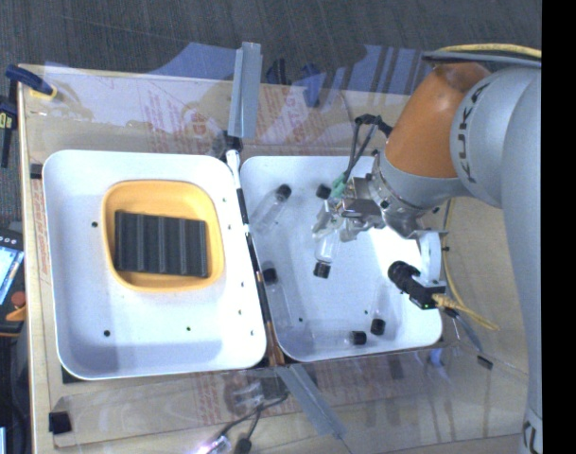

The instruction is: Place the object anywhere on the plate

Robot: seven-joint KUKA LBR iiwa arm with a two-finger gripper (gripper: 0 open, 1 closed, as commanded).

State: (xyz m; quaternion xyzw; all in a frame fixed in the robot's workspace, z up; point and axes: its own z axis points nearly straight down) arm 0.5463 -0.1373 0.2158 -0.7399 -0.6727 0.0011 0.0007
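Note:
A yellow plate (200,200) lies in the left white bin (70,329), and a dark ribbed rectangle (162,244) covers its middle. My gripper (333,223) hangs over the middle of the right bin (410,334), far to the right of the plate. A small clear tube with a black cap (321,256) sits directly below the gripper, touching or nearly touching it; I cannot tell whether it is held. Another clear capped tube (274,202) lies toward that bin's upper left.
Several small black-capped pieces are scattered in the right bin, among them one near the left wall (269,275) and two near the front (368,332). A raised divider (250,253) separates the bins. Cables (458,305) trail from the wrist at the right.

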